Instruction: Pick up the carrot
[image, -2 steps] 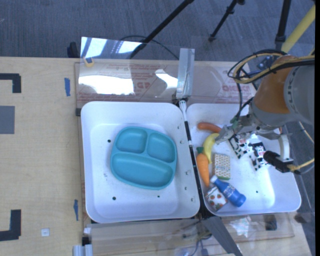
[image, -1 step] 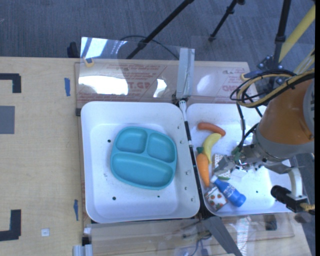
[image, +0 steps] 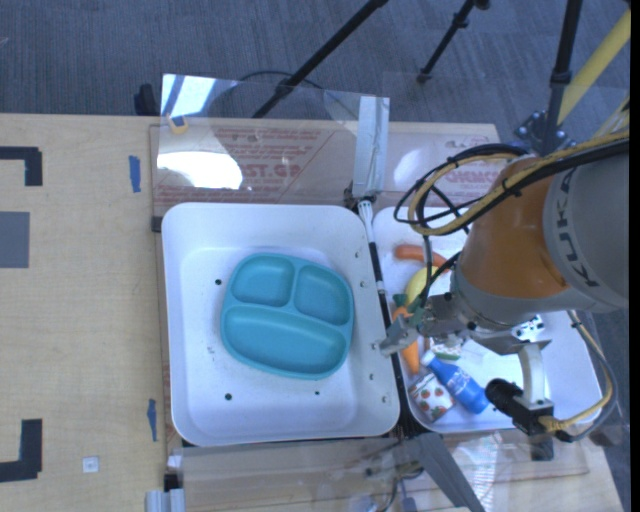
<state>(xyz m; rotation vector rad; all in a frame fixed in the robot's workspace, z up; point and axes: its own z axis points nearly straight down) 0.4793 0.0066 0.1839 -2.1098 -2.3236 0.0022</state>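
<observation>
An orange piece that looks like the carrot (image: 408, 253) lies at the far left of the right bin (image: 590, 372), partly hidden under the arm's cables. My gripper (image: 405, 336) hangs low over the left edge of that bin, close to the divider between the bins and nearer the camera than that orange piece. Small orange bits (image: 408, 351) show right at the gripper's tip; I cannot tell what they belong to. The grey and orange arm (image: 520, 250) covers most of the right bin.
A blue divided plate (image: 288, 313) rests in the left bin (image: 190, 300). In the right bin lie a yellow item (image: 416, 287), a blue bottle (image: 462, 386) and a red-and-white item (image: 432, 400). A clear panel (image: 260, 150) stands behind the bins.
</observation>
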